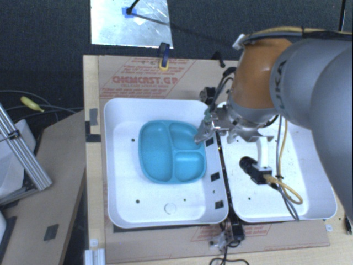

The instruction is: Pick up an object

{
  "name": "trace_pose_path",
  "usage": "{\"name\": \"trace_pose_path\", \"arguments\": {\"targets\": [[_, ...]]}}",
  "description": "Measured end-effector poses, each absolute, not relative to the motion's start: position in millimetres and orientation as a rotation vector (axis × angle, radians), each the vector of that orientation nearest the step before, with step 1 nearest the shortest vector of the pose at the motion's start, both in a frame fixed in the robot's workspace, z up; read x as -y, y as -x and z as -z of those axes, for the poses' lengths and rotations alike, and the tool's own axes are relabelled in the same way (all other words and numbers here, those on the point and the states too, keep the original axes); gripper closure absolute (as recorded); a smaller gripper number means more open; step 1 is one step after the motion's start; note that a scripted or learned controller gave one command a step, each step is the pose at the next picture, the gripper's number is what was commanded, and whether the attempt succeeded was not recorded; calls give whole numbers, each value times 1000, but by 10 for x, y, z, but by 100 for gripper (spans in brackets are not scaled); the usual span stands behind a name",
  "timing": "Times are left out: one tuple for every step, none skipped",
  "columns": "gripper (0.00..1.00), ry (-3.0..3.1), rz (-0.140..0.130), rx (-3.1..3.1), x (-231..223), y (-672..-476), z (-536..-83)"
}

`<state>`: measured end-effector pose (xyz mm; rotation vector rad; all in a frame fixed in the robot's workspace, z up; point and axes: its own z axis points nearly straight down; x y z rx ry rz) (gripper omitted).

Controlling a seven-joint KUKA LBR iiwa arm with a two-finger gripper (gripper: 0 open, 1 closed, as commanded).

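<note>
Hovering at centre frame, the tool (203, 132) sits over the upper right rim of the blue divided plate (171, 152); we cannot tell whether it grips or is released. Plate lies flat in the left white bin (124, 203). Grey arm (309, 76) with orange band enters from the right, above the right bin (314, 203). Cardboard sheet (149, 76) covers the counter beneath.

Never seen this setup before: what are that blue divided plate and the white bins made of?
The blue divided plate looks like moulded plastic, smooth and slightly glossy with rounded compartments. The white bins also look plastic, thin-walled with soft sheen, though painted metal can't be ruled out.
</note>
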<state>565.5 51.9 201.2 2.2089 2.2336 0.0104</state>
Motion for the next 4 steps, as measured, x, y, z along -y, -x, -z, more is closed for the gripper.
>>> {"name": "trace_pose_path", "arguments": {"targets": [[0,-2209,-16,-2219,-369,-6408,-3231],[0,-2212,4,-2241,-1320,-5724,-2722],[0,-2209,-27,-2220,-1182,-5573,-4235],[0,-2220,-4,-2219,-1125,-5832,-4087]]}}
